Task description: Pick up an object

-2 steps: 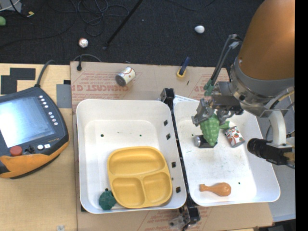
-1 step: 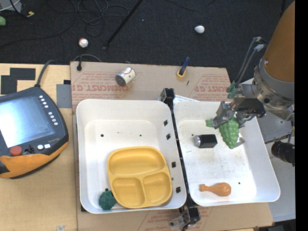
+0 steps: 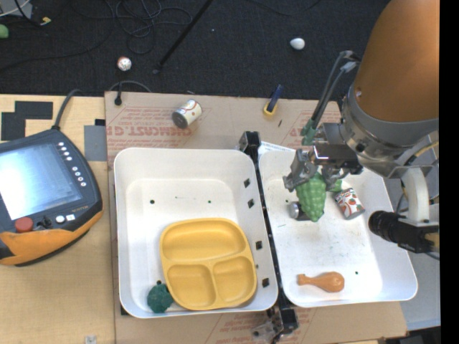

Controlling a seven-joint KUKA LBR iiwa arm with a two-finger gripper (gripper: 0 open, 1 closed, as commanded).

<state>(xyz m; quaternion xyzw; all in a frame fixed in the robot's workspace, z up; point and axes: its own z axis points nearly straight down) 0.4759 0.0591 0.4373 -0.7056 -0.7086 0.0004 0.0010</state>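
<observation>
Reaching in from the right, a grey robot arm (image 3: 391,131) with a broad orange band hangs over the right-hand white bin (image 3: 391,278). Its gripper (image 3: 313,185) sits low above the bin's upper left area, and a bumpy green toy (image 3: 313,198), shaped rather like a bunch of grapes or a small tree, shows directly at the fingers. Whether the fingers are closed on the toy or merely around it cannot be told, because the gripper body hides them.

Just to the right of the green toy lies a small red and white can (image 3: 350,203), tipped on its side. Near the bin's front edge rests a tan toy drumstick (image 3: 324,282), well apart from the gripper.

Beside this bin, to the left, the other white bin (image 3: 143,174) holds a yellow divided plate (image 3: 208,262) with three compartments and a small dark green lump (image 3: 160,297) touching the plate's lower left corner.

On the cardboard-covered surface (image 3: 222,120) behind the bins lies another small can (image 3: 187,112). A handheld control pendant (image 3: 43,188) with a screen sits at far left.
</observation>
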